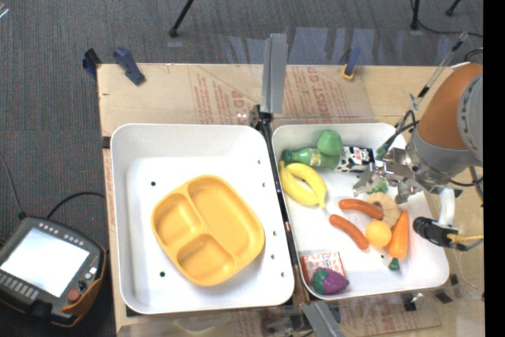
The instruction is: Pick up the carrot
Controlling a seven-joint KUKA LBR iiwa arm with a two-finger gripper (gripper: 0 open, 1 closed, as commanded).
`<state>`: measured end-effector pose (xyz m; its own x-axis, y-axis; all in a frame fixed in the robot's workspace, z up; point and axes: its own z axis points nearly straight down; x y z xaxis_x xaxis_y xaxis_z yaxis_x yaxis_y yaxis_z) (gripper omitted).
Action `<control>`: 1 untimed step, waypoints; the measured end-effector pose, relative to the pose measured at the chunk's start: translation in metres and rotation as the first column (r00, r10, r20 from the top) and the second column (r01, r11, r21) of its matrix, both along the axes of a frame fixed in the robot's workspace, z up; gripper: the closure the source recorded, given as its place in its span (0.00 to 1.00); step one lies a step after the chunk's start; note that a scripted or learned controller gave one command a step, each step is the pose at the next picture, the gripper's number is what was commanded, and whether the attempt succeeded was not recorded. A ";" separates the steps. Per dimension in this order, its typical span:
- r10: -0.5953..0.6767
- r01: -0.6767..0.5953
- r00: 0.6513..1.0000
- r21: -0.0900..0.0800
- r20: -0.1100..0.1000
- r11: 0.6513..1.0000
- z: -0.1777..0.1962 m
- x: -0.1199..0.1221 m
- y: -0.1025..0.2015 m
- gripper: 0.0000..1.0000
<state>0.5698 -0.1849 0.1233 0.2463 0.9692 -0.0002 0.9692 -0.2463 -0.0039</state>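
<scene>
A light wooden bench (197,95) with red printed markings on its top is seen from above. Two shallow white plastic bins are set directly on it, side by side and touching along their inner edges. The left bin (134,170) is placed toward the bench's left edge, and the right bin (430,272) reaches near its right edge. An upright grey metal post (274,75) is fixed at the back of the bench, just behind the seam between the bins. A blue clamp (128,64) is attached at the back left corner, and a small yellow and blue clamp (349,65) is fastened along the back edge.
</scene>
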 end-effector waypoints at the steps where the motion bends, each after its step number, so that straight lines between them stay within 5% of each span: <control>1: 0.208 -0.208 0.978 0.009 0.005 0.978 -0.036 -0.054 -0.012 0.00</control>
